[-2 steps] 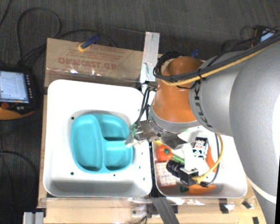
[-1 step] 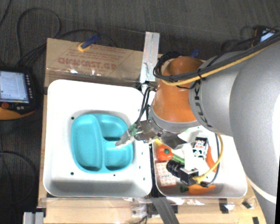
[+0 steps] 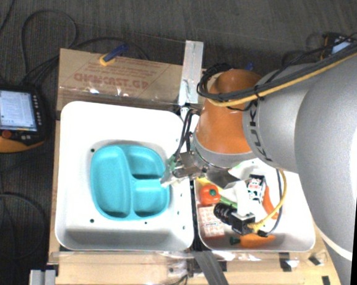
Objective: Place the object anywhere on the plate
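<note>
The gripper [image 3: 175,171] hangs at the 3 o'clock rim of the plate [image 3: 110,176], right above the wall where the two bins meet. From here I cannot tell how far open it is or whether it has hold of anything.

The plate is bright turquoise, rounded at the corners and split into three wells: one long well on its 9 o'clock side and two smaller ones toward 3 o'clock. It lies flat in the middle of the left bin [image 3: 81,124].

In the right bin [image 3: 294,236], partly hidden by the arm, are a round red-orange toy with a green top [image 3: 209,193], a red-and-white patterned packet [image 3: 209,222] at its 6 o'clock, and an orange carrot-like piece [image 3: 255,240] near the front wall.

A cardboard sheet [image 3: 119,78] lies at 12 o'clock of the left bin. A teach pendant [image 3: 12,115] sits on the dark carpet [image 3: 27,26] at 9 o'clock, among loose cables.
</note>
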`<state>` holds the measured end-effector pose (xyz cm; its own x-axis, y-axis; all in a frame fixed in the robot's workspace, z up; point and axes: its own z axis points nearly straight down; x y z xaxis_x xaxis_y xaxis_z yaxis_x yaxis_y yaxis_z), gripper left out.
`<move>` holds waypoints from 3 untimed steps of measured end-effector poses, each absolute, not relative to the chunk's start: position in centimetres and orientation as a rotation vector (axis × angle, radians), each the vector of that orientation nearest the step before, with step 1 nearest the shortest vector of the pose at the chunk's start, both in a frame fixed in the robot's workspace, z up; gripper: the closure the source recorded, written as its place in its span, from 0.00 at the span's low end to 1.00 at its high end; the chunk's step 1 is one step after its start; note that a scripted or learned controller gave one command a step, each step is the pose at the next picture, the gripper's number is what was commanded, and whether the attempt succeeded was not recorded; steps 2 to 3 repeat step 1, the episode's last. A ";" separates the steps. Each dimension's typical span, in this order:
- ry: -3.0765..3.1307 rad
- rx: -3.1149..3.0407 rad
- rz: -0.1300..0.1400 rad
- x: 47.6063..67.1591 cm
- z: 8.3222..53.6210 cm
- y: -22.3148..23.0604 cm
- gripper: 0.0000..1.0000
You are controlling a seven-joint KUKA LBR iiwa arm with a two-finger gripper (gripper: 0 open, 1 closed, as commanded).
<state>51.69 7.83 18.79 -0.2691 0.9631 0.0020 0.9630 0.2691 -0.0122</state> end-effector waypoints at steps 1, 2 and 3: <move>-2.397 -2.024 0.009 48.3 21.1 4.1 1.00; -2.397 -2.024 0.009 48.3 21.1 4.1 1.00; -2.397 -2.024 0.009 48.3 21.1 4.1 1.00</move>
